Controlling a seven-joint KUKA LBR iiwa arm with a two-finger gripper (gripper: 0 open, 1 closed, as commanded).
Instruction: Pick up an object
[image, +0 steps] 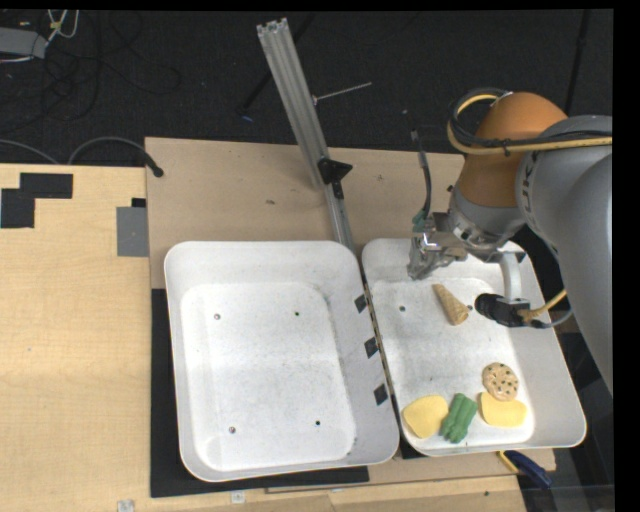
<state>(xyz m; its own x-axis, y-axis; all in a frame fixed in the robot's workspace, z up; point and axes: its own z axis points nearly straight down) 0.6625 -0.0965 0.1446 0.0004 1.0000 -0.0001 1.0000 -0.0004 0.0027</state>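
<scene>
Cone-shaped tan object (451, 304) lies in right bin (560, 425), just near-right of gripper (424, 266); gripper hangs at bin's far-left part, grip state impossible to tell.

Both white bins (200, 270) look like smooth, slightly glossy plastic. The surface (80, 330) shows pale matt wood grain. Above-left of the metallic pincer (425, 262), a ribbed aluminium rail (300, 120) gleams. The arm's orange band (505, 135) looks glossy.
</scene>
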